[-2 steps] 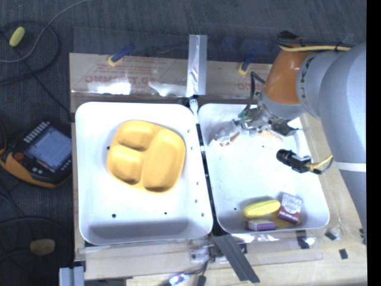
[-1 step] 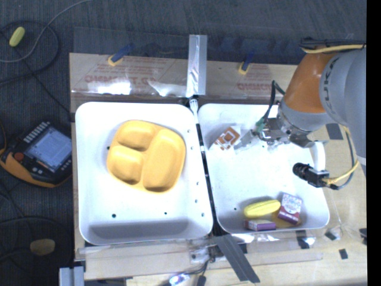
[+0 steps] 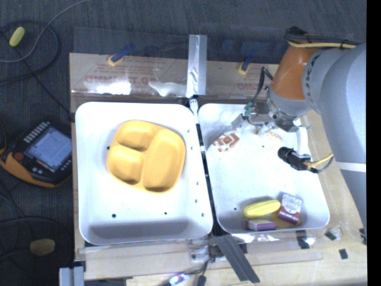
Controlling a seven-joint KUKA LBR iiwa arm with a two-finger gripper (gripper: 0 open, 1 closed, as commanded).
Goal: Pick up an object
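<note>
A yellow oblong object (image 3: 262,208) lay near the front edge of the right bin (image 3: 238,177), toward its front right corner, with a small maroon and white box (image 3: 290,207) just beside it on the right and a flat pinkish packet (image 3: 260,224) touching or almost touching its front side; these three formed a tight cluster. Well apart from them, close to the far left corner of the same bin, sat a small orange and white patterned item (image 3: 226,141). The gripper (image 3: 260,117) hung over the far edge of the right bin, near its far right corner, at the end of the grey arm (image 3: 342,94) with its orange band (image 3: 293,70); whether it was spread or closed could not be told from this slanted view, and nothing could be seen in its grasp. A black fitting (image 3: 293,157) with a cable stuck out below the wrist, over the bin's right side. In the left bin (image 3: 95,219), a large yellow sectioned tray (image 3: 146,154) lay turned at an angle around the middle. Beyond the bench's left edge, a handheld control pendant (image 3: 38,154) rested on the dark floor
</note>
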